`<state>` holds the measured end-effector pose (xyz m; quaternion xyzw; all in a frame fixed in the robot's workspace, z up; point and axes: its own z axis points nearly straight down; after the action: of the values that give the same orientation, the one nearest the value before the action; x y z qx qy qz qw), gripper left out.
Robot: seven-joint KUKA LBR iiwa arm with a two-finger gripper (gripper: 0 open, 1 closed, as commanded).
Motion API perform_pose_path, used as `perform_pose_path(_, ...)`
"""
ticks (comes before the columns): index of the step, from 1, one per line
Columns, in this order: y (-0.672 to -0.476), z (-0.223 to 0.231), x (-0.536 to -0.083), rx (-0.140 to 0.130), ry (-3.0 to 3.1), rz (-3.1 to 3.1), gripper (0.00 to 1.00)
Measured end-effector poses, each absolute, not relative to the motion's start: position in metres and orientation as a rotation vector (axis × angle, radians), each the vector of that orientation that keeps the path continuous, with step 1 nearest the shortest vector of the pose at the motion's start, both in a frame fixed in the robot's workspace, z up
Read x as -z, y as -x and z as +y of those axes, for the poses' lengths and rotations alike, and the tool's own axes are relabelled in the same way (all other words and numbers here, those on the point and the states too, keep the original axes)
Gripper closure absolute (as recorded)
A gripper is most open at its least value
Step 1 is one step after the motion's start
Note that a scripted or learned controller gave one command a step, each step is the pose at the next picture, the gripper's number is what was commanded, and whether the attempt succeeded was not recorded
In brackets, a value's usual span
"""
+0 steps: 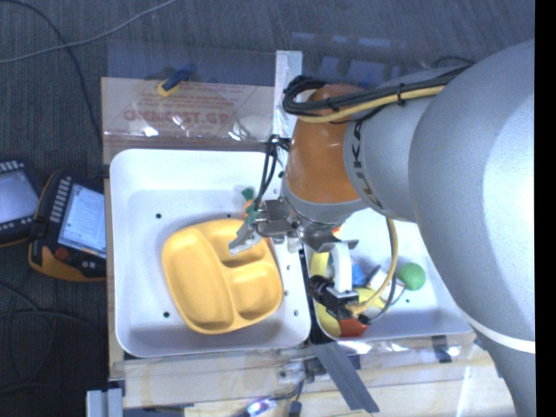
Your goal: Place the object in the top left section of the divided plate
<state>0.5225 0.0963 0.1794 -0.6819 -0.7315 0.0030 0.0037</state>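
The gripper was seen low over the left bin, poised above the upper right rim of the yellow divided plate. Whether it was clenched or released could not be told, since its tip was blurred and partly masked by the wrist; nothing could be made out as clearly grasped.

A small green item was seen just beyond the gripper, on the side away from the plate, near the bin floor. It could not be settled whether this was the task's object or whether it was touched by the gripper. The other loose things, a green ball and a red piece among them, were seen well off to the gripper's far side, in the right bin.

The plate's compartments, as far as they were shown, were seen bare, the section farthest from the gripper included. The task was therefore judged not yet done: the placing was left to be completed, and perhaps the grasp as well.
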Motion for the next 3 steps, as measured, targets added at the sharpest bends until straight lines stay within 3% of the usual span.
perform_pose_path(1,-0.522,0.097,-0.184,-0.017,2.130,-2.289,1.00)
perform_pose_path(2,-0.484,0.048,-0.180,-0.010,1.983,-2.430,1.00)
perform_pose_path(3,-0.484,-0.018,-0.181,-0.007,1.945,-2.461,1.00)
